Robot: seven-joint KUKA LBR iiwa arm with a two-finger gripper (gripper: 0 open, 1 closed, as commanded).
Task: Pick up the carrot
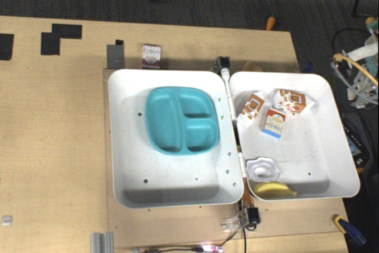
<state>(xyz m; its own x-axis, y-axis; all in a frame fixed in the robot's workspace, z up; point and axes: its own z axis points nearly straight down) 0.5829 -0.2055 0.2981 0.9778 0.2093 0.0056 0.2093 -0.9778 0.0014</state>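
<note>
The right white bin (320,145) holds three small printed cartons (274,122) near its far side. A pale crumpled cup (262,169) and a yellow banana-like piece (275,189) lie at its near left corner. A small orange object (270,23) sits at the far edge of the bench; I cannot tell what it is.
The left white bin (127,175) carries a teal divided plate (180,119). A small patterned cube (151,55) and a grey block (115,55) stand behind that bin. Cables and gear (358,71) crowd the right side off the bench.
</note>
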